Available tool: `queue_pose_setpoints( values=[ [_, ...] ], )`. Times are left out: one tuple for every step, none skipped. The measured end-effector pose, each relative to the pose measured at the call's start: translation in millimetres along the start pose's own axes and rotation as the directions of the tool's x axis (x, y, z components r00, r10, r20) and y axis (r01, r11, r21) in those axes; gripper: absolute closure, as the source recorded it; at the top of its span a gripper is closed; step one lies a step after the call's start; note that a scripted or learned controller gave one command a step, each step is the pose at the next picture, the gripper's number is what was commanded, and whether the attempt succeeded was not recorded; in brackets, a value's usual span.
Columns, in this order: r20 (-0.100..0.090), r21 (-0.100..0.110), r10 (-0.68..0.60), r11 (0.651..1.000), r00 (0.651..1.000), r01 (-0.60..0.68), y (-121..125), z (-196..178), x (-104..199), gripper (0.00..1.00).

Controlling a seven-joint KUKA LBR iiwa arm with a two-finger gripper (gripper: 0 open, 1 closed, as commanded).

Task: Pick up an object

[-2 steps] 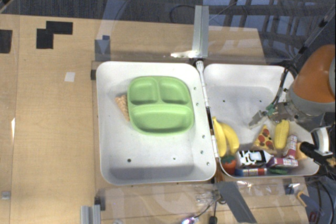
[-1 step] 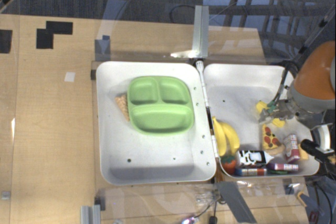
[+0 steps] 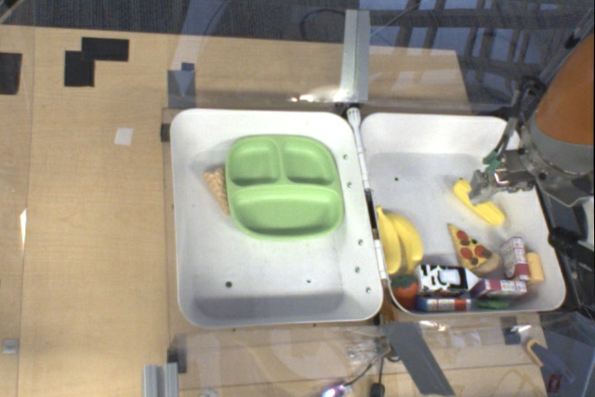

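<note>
My gripper (image 3: 490,184) hangs over the right side of the right bin (image 3: 423,133), at the end of the grey arm with the orange band. Just below and left of it lies a small yellow banana-shaped piece (image 3: 483,206), its upper end right at the gripper's tip. From this angle I cannot make out whether the gripper touches that piece. A larger bunch of yellow bananas (image 3: 400,242) rests against the bin's left wall. A toy pizza slice (image 3: 469,248) lies near the front.
A black-and-white item (image 3: 442,277), some markers (image 3: 465,300) and small packets (image 3: 519,260) crowd the right bin's front edge. In the left bin (image 3: 270,297) sits a green divided plate (image 3: 282,184), with a tan cracker-like piece (image 3: 217,189) poking out at its left.
</note>
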State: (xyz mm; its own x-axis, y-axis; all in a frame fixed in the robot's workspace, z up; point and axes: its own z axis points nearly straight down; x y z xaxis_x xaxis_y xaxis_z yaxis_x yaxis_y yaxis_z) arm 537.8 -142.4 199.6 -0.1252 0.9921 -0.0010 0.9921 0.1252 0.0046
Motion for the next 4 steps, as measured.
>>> queue_pose_setpoints(
  values=[
    [0.000, 0.001, 0.001, 1.000, 1.000, -0.001, 0, 0, 0, 0.00],
    [0.000, 0.001, -0.044, 0.999, 0.999, 0.044, 15, 107, -52, 0.00],
    [-0.001, 0.003, 0.048, 0.999, 0.999, -0.048, -1, 95, -58, 0.00],
    [-0.001, -0.001, 0.045, 0.999, 0.999, -0.045, 1, 85, -58, 1.00]
  ],
)
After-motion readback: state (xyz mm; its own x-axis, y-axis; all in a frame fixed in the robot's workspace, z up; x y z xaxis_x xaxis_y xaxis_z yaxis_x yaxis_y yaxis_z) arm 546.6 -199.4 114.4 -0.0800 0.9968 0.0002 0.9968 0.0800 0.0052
